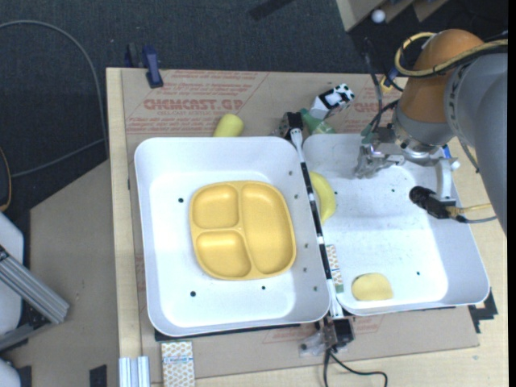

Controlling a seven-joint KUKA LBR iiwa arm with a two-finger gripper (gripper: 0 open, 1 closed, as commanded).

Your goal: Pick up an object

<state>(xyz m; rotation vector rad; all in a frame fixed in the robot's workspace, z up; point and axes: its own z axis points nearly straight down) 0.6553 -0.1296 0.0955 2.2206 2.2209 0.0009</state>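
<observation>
You see two bins (161,216) of smooth, glossy white plastic. Your divided plate (242,229) is matt yellow plastic. The bench (201,95) looks like paper-covered board.

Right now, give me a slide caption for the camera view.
Claw low in right bin; divided yellow plate in left bin.

Bench (121,240) w/ two bins (161,216)

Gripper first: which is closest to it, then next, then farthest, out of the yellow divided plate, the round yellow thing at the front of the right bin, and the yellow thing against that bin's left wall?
From the gripper at the back of the right bin:
1. Yellow object against the left wall, nearest.
2. Round yellow object at the front, below the gripper in the camera view.
3. Yellow divided plate, in the left bin, farthest.
</observation>
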